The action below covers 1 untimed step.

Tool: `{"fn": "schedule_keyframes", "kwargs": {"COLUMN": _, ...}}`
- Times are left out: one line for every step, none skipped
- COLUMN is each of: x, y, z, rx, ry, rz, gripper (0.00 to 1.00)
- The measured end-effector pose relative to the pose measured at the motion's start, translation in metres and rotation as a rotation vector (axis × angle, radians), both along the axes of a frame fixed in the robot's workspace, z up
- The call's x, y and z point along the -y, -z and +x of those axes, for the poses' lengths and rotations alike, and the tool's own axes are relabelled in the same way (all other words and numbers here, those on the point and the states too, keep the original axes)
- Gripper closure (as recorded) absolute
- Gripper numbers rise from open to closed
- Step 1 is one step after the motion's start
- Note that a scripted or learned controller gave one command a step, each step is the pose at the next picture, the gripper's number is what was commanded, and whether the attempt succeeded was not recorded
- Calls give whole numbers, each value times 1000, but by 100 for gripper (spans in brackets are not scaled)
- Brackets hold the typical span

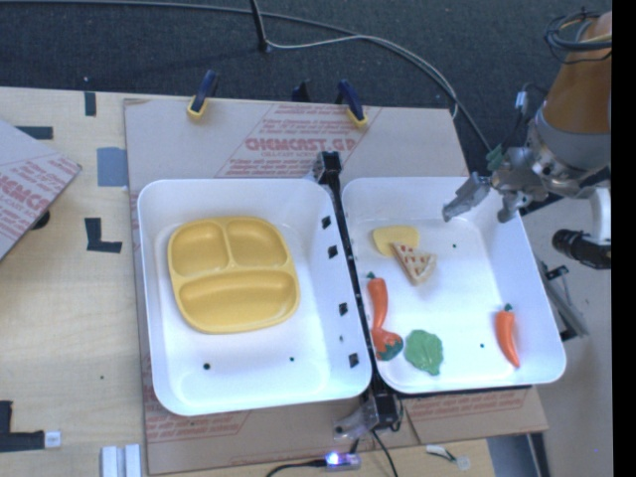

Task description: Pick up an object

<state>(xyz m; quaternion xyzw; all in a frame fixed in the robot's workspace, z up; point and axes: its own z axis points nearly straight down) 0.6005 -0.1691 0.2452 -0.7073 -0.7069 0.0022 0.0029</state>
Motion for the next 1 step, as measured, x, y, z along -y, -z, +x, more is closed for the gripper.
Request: {"fn": "schedule_keyframes", "kwargs": {"x": 0, "y": -4, "z": 1, "rx": 7, "ry": -1, "rz": -1, "gripper": 0}}
